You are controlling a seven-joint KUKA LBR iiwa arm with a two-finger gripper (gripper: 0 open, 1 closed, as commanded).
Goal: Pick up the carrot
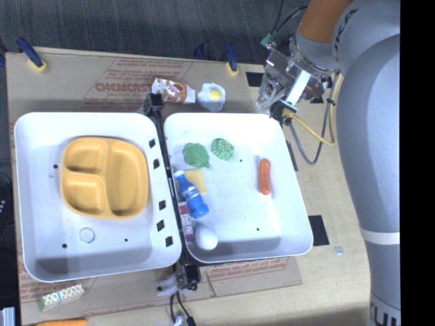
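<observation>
The carrot (264, 176) is a short orange stick lying upright in the picture on the floor of the right bin (292, 209), near that bin's right wall. My gripper (271, 102) hangs over the bin's far right corner, above and a little beyond the carrot, well apart from it. Nothing shows between it and the bin floor.
In the right bin lie a green leafy piece (196, 155), a green bumpy piece (222, 148), a yellow block (196, 179), a blue bottle (191, 195) and a white egg (206, 238). The left bin (41, 250) holds a yellow divided plate (105, 176). A yellow cable (314, 136) loops beside the wrist.
</observation>
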